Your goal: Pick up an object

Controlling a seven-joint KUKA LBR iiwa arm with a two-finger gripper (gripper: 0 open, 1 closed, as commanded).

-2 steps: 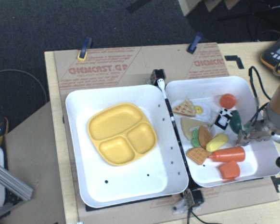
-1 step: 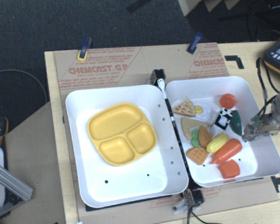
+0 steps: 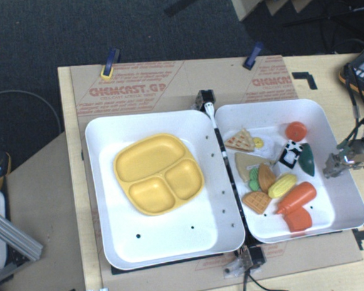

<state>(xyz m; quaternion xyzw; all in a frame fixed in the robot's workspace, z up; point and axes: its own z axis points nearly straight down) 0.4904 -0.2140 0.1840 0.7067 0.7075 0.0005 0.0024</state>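
Two white bins on a worktop (image 3: 164,80), seen from above.

The left bin (image 3: 103,179) holds a yellow divided plate (image 3: 158,173). The right bin (image 3: 317,115) holds toy food (image 3: 279,184). The tool (image 3: 341,160) sits at its right rim; its grip cannot be told.

Even light, soft shadows, slight blur

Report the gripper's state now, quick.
Gripper: at the right bin's right rim, holding nothing visible; open or shut cannot be told.
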